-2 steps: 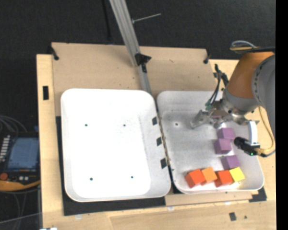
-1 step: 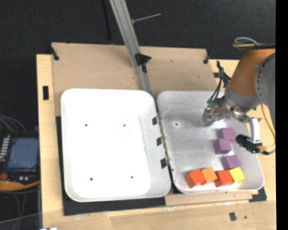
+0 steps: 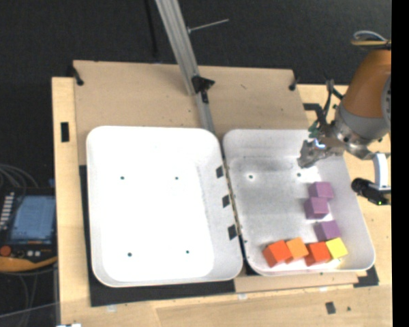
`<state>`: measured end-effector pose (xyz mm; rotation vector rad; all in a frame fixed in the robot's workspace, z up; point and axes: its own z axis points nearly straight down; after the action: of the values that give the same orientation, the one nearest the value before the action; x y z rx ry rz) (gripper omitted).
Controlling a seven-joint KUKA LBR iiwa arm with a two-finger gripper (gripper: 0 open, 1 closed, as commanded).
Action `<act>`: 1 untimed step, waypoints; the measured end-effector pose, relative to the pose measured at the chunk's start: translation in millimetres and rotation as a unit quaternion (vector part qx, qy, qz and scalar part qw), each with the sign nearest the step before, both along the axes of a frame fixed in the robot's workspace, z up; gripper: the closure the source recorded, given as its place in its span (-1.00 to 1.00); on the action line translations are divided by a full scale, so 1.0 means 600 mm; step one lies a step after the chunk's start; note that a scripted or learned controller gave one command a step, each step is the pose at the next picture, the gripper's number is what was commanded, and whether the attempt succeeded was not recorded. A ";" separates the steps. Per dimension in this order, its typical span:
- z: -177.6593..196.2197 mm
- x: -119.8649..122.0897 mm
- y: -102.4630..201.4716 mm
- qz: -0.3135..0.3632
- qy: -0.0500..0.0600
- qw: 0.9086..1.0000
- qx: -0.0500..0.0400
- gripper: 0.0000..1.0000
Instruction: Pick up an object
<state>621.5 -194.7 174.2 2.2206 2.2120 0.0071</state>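
We see the gripper above the right bin; we cannot tell its state.

No legible text, labels, brands or numbers found.
The blue-screened handheld control pendant at the left edge shows a lit display, but its contents are too small and blurred to read. The two shallow white plastic bins and the coloured foam blocks carry no visible markings; the dark dots in the bins are not characters.
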 end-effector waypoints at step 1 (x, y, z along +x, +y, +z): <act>0.092 0.003 -0.002 0.003 0.000 1.000 0.000 1.00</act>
<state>623.2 -196.1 229.1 2.2132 2.2193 0.0067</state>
